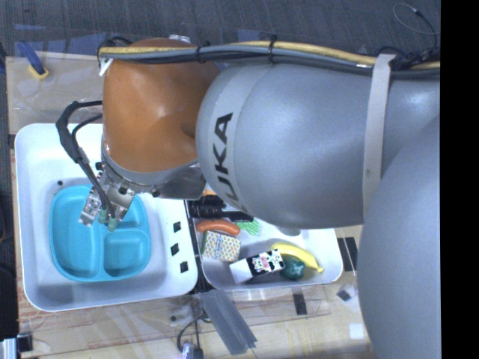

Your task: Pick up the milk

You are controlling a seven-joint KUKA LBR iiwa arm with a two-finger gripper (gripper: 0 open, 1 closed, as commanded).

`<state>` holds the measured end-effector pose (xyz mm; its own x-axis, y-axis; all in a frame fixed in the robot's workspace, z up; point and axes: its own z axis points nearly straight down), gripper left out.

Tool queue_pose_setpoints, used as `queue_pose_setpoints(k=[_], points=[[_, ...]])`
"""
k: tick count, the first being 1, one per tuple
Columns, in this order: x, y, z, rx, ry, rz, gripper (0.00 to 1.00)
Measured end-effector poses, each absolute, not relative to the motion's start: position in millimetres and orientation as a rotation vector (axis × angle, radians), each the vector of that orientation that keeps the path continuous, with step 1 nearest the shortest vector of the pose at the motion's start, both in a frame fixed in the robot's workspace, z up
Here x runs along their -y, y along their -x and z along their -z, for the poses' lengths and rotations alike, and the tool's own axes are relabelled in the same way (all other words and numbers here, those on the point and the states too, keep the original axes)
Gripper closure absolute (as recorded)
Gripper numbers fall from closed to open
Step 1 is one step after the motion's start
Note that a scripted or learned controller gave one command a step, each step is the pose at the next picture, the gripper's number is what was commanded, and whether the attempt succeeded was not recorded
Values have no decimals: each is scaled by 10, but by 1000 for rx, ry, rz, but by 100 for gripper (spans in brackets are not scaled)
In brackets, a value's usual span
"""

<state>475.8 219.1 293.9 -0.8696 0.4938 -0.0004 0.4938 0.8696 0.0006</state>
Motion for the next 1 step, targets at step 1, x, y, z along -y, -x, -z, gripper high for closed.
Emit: queue_pose_setpoints(k=[1], points=[[-1341,-4765,-2310,-3052,-750,3,100]])
